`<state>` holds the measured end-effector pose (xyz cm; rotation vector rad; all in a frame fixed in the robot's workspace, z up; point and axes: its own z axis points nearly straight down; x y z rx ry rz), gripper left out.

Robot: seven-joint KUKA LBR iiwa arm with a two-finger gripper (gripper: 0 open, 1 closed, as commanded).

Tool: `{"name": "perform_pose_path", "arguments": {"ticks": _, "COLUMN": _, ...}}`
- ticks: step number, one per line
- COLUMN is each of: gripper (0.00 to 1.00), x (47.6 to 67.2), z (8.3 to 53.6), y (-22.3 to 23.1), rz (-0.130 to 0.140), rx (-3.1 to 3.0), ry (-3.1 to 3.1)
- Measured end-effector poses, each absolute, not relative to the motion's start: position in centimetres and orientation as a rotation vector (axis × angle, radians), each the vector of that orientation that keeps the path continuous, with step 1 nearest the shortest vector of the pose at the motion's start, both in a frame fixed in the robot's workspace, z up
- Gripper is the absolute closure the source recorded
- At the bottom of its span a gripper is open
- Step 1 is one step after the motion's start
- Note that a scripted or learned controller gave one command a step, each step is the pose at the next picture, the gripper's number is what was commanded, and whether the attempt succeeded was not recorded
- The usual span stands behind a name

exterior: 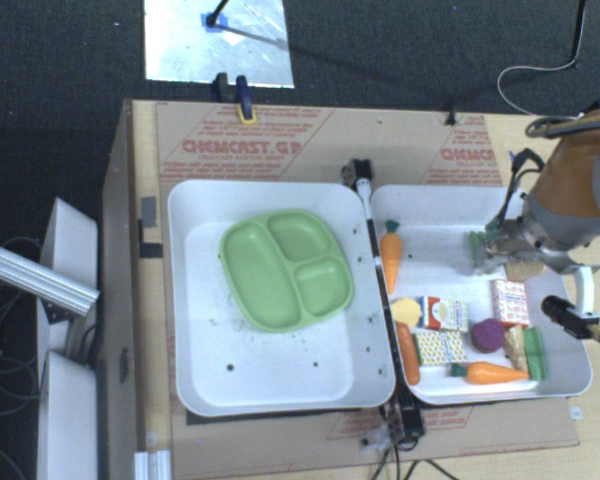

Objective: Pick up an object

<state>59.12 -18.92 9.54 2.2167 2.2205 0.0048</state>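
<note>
The left bin (195,298) carries a green tray (285,268) with three compartments, lying near its middle. It looks like thin moulded plastic: light, stiff and slick, and best taken by its raised rim, not its flat floor.

In the right bin (430,218) the small things crowd the front half. A carrot (390,256) lies along the left wall, and a second carrot (407,352) lies further front on the same wall. Between them sits a yellow piece (407,312), then a box (442,314) and a packet (441,347). A third carrot (491,372) lies at the front edge, a purple ball (488,334) just behind it, a carton (510,301) toward the right wall. All look like light, hard plastic toys; the ball would roll, while the carrots offer a narrow waist across which to pinch.

The gripper (492,250) hangs over the back right of that bin, near the carton; whether it is wide or narrow I cannot tell, and nothing visible is in it. The bin's back half is bare white floor, smooth, with low walls leaving room to descend.
</note>
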Motion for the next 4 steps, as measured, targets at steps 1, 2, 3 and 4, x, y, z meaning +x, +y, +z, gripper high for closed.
{"name": "perform_pose_path", "arguments": {"ticks": 1, "gripper": 0.0, "x": 59.1, "z": 9.5, "y": -18.9, "rz": 0.005, "rx": 2.217, "ry": 2.221}}
{"name": "perform_pose_path", "arguments": {"ticks": 2, "gripper": 1.0, "x": 59.2, "z": 10.6, "y": -18.9, "rz": 0.008, "rx": 2.214, "ry": 2.22}}
{"name": "perform_pose_path", "arguments": {"ticks": 3, "gripper": 0.0, "x": 59.2, "z": 10.6, "y": -18.9, "rz": 0.008, "rx": 2.214, "ry": 2.221}}
{"name": "perform_pose_path", "arguments": {"ticks": 4, "gripper": 1.0, "x": 59.3, "z": 11.7, "y": -18.9, "rz": 0.012, "rx": 2.212, "ry": 2.22}}
